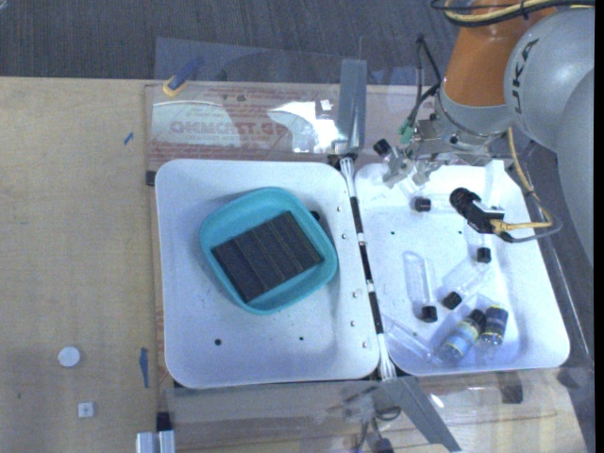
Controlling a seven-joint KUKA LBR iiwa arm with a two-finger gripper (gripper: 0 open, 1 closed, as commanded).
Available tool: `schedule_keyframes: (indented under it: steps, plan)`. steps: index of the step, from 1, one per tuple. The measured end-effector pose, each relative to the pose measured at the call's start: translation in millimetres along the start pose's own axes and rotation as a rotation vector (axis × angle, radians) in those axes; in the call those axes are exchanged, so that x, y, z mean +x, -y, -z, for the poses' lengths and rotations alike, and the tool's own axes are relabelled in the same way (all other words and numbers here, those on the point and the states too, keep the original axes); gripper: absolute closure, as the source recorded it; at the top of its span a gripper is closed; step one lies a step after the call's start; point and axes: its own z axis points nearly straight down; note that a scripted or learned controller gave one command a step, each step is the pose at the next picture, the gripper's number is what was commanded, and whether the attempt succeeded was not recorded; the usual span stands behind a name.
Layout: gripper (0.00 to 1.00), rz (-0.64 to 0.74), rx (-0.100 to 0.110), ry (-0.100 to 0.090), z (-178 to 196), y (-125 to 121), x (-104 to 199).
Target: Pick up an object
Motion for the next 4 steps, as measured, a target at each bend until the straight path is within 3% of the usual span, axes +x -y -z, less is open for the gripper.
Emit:
schedule_keyframes:
  steps: [1,4]
  plan:
    - [1.00,-0.026,0.001,0.001,35.0,-3.7,30.7]
    - [1.00,-0.019,-0.010,0.008,66.3,-6.6,31.7]
